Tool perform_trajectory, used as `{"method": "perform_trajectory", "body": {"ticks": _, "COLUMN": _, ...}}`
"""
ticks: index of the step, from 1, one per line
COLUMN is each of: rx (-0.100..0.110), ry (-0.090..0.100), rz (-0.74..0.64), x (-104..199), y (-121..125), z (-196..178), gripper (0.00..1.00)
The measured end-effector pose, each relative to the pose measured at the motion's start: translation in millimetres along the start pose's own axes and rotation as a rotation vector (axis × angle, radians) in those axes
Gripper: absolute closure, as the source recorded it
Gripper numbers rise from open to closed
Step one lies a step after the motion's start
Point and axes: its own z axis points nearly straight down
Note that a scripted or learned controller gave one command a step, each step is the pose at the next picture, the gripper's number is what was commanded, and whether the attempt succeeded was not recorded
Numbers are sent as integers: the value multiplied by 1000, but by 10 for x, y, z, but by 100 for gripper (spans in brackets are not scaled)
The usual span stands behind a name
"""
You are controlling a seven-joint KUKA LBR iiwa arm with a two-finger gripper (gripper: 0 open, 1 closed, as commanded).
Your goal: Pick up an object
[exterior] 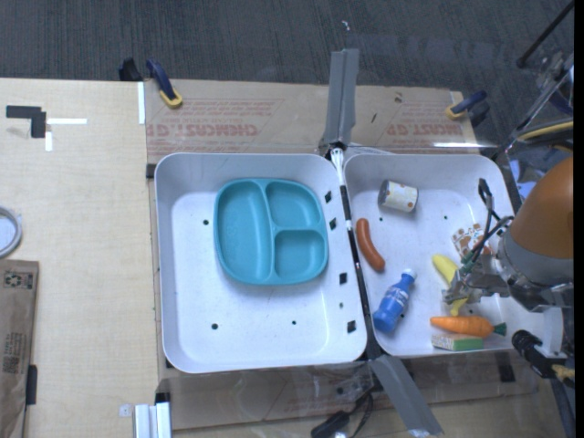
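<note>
Right bin, lower right of frame, near edge first: 1 carrot lying flat, touching 1 small green-and-white block just below it. 1 blue bottle left of those, tilted, cap toward upper right. 1 yellow banana-like piece above the carrot. 1 sausage near the bin's left wall. 1 printed packet right of centre. 1 small can on its side toward the far wall.

Gripper low over the right bin, between banana piece and carrot, arm in from the right edge. Fingers: can't tell if apart or together, too cluttered; no object visibly held.

Left bin: 1 teal divided plate, three compartments.

Bench far edge: 2 clamps, upper left and upper right.
</note>
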Motion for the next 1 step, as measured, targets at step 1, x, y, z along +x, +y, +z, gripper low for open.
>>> {"method": "perform_trajectory", "body": {"ticks": 1, "rx": -7, "ry": -3, "rz": 389, "x": 591, "y": -50, "z": -1251, "gripper": 100}}
